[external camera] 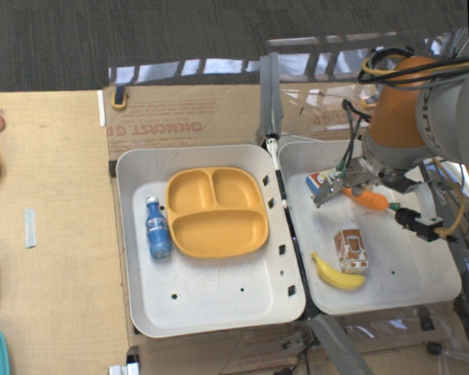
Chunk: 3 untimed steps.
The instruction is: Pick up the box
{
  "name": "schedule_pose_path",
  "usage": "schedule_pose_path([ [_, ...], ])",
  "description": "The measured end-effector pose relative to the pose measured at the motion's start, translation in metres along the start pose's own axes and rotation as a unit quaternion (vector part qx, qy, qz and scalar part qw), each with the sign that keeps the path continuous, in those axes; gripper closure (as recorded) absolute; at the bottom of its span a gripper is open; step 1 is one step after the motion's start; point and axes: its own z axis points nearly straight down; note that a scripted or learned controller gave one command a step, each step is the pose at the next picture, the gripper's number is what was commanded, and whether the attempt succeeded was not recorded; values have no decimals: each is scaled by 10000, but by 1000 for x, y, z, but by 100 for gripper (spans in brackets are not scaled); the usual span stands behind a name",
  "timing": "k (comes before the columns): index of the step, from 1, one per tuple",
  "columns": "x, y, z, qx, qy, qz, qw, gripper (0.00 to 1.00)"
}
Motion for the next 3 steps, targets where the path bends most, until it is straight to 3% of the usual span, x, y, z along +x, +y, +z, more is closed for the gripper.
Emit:
schedule_pose_path([
  [1,-10,55,11,-57,-22,-597,9982,0],
  [2,-10,56,0,-81,-31,-612,9981,100],
  [3,-10,56,0,-79,-32,-612,9981,0],
])
